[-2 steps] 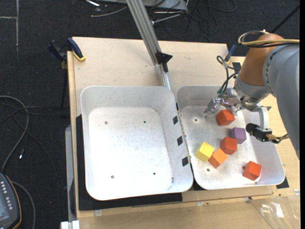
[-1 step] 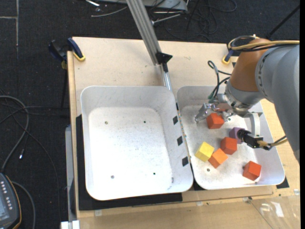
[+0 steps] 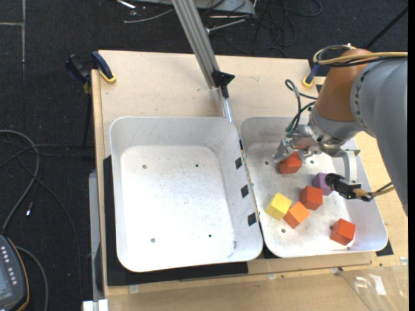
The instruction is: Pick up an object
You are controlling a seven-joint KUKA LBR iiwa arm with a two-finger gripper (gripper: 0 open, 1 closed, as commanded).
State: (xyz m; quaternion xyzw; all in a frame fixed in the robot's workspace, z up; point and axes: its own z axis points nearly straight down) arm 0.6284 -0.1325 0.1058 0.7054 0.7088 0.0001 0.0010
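From above, the counter (image 3: 168, 76) carries two shallow white bins side by side. The left bin (image 3: 130, 135) lies at about nine o'clock from the right bin (image 3: 373, 238). The grey arm (image 3: 382, 89) with its orange band comes in from three o'clock and bends down over the right bin's upper part. Its claw (image 3: 293, 153) sits low at the bin's twelve o'clock area, directly over a red-orange block (image 3: 290, 164); whether the claw is spread or closed, and whether it grips that block, cannot be told. At five o'clock from that block lie a purple block (image 3: 321, 181) and a red block (image 3: 311, 197), close together. A yellow block (image 3: 279, 206) touches an orange block (image 3: 296, 214) at the bin's six o'clock side. Another red-orange block (image 3: 342, 231) rests apart near the lower right corner.
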